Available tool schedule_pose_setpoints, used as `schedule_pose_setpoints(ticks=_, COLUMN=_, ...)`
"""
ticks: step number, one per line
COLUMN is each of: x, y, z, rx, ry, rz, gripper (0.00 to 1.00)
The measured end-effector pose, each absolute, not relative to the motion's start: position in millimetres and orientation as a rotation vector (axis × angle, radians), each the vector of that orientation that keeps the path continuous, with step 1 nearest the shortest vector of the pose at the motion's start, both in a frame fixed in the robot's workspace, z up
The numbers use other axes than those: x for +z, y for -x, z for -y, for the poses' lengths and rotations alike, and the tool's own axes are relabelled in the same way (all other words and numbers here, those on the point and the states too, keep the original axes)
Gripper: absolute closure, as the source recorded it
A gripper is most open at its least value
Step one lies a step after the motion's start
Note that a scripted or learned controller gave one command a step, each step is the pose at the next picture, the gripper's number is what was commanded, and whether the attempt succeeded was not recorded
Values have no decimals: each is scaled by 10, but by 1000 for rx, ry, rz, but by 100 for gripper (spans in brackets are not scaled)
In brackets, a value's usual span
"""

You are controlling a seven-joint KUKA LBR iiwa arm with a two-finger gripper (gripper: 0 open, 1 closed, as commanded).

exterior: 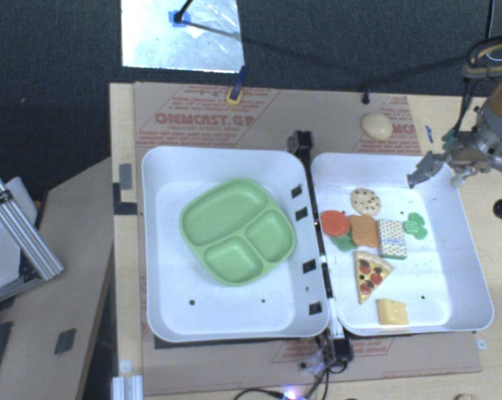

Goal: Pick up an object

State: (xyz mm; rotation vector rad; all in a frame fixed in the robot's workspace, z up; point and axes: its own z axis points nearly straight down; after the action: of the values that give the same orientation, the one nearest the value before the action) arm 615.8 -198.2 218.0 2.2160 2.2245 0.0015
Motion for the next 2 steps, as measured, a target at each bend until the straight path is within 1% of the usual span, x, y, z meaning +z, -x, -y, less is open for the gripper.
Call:
schedule_pose_setpoints(ticks=1, x=1765, y=-6178, z=1978, rx=-1, ry=-2219, rz=-2225, gripper=0)
schedule_pose_setpoints(ticks=2, x=1140, y=-6189, z=1984, rx=-3, ry=-2221, rz=-2226, gripper=0)
